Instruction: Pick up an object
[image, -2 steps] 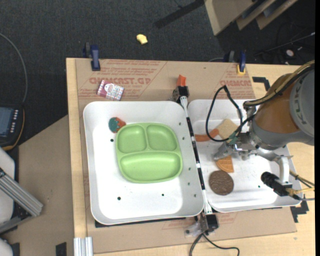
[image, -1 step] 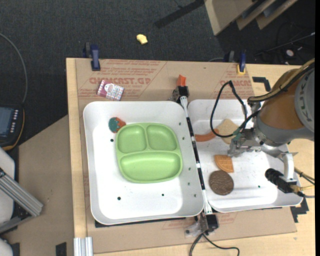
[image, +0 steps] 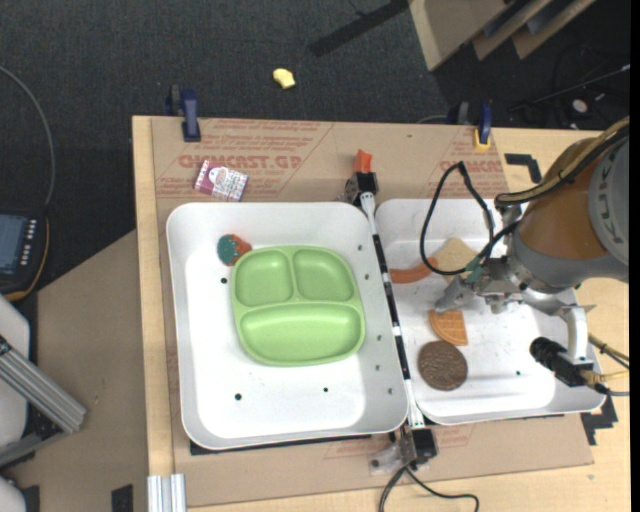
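While the bench (image: 150, 300) is bearing both white bins, the left bin (image: 200, 390) is carrying a green divided plate (image: 297, 305) with a small round reddish-and-teal piece (image: 234, 248) lying just beside its upper left corner. The grey arm (image: 580, 230) is reaching in from the right over the right bin (image: 500, 395), its wrist hanging above the bin's middle. The gripper (image: 470, 285) is sitting low over the bin floor, and whether it is open or closed I cannot tell at this slant; nothing is showing between its tips, so I am not counting anything as held.

In the right bin, a dark brown round disc (image: 442, 365), like a cookie, is lying flat toward the near edge. Just above it an orange waffle-patterned wedge (image: 449, 326) is lying flat, almost under the gripper. A tan slice (image: 455, 254) is resting farther back, and a thin orange strip (image: 408, 272) is lying near the bin's left wall.

The wedge is looking like the likeliest target, being nearest the gripper. Judging by appearance, these are toy food pieces: probably light, stiff and fairly smooth, not fragile. Lying flat, the wedge is offering little height, so I would be taking it across its narrower width, fingers pressing close to the floor on two opposite edges; a slip sideways is the main risk. Outside the bins, a small pink packet (image: 221, 180) is lying on the board.
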